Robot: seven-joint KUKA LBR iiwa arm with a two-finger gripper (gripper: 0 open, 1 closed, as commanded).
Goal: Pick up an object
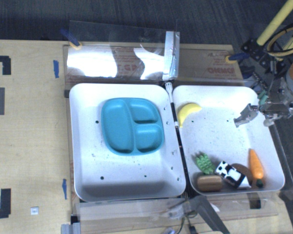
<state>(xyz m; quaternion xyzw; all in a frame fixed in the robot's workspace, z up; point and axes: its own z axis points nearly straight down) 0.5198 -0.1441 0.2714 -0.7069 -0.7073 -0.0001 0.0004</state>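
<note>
The right bin [219,130] holds several small objects. A yellow banana-like piece [187,112] lies at its upper left corner. Along the near wall sit a green leafy toy [203,163], a brown block [209,182], a black-and-white toy [232,174] and an orange carrot [256,164]. My gripper [256,119] hangs over the bin's right side, above and apart from the carrot. Its fingers are open with nothing between them.
The left bin [88,169] carries a blue divided plate [133,126]. A clear plastic sheet and a metal strip [170,55] stand behind the bins. Cables and a yellow hose [278,18] crowd the upper right beside the arm.
</note>
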